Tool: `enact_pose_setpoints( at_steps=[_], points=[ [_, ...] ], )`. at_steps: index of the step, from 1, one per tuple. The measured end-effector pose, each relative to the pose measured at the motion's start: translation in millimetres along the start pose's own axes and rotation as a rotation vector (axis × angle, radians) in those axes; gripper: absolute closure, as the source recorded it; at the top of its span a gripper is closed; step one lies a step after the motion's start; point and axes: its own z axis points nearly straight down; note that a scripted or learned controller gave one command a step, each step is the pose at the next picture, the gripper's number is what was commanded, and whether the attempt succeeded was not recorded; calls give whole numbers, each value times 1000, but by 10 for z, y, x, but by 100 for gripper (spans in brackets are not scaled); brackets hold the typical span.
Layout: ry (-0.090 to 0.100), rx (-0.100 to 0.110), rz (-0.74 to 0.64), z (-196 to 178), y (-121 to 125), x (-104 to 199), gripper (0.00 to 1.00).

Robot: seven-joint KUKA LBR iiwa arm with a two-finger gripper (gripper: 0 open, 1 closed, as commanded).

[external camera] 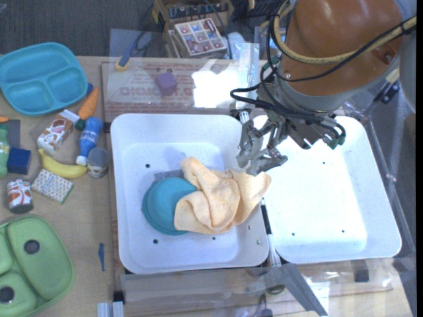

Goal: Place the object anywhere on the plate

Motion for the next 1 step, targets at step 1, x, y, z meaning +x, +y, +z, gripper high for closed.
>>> enact_pose_setpoints(
  at_steps=[1],
  points=[
    [5,-4,-264,898,112,-467,100]
  ],
)
